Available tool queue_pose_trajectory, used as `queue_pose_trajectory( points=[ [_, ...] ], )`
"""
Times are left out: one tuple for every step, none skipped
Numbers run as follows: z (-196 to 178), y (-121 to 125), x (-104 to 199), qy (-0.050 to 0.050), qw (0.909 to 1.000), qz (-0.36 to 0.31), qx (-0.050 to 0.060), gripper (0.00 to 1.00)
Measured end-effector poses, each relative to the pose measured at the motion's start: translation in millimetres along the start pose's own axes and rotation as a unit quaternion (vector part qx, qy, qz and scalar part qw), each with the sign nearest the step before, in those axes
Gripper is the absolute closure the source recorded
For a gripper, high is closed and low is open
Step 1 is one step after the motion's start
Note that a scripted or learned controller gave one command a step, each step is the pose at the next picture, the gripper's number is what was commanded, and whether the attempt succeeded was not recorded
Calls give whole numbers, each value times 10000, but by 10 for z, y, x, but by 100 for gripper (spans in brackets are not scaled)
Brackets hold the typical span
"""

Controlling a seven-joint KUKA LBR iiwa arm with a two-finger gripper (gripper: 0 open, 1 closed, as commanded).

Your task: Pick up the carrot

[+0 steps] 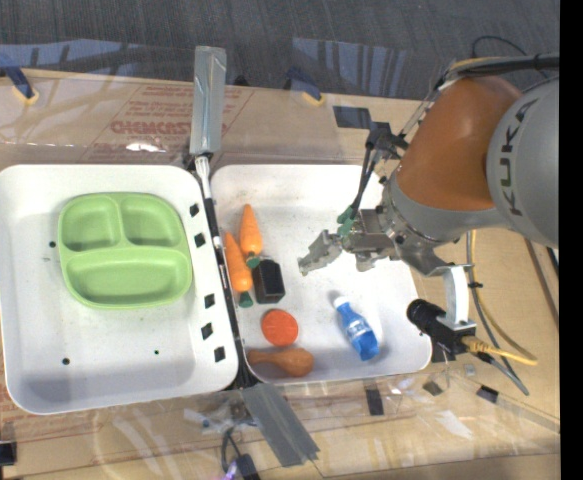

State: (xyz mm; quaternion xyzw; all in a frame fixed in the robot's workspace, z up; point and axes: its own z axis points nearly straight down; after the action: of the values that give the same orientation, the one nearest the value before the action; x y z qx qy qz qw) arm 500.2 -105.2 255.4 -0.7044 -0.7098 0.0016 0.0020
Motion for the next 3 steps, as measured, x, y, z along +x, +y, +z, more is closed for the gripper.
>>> queue_pose_trajectory(
  points=[
    [526,717,79,-5,9997,-248,5,0],
    [779,716,-596,-1,9993,-366,4,0],
    [1221,1006,52,1,9989,-461,9,0]
  ],
)
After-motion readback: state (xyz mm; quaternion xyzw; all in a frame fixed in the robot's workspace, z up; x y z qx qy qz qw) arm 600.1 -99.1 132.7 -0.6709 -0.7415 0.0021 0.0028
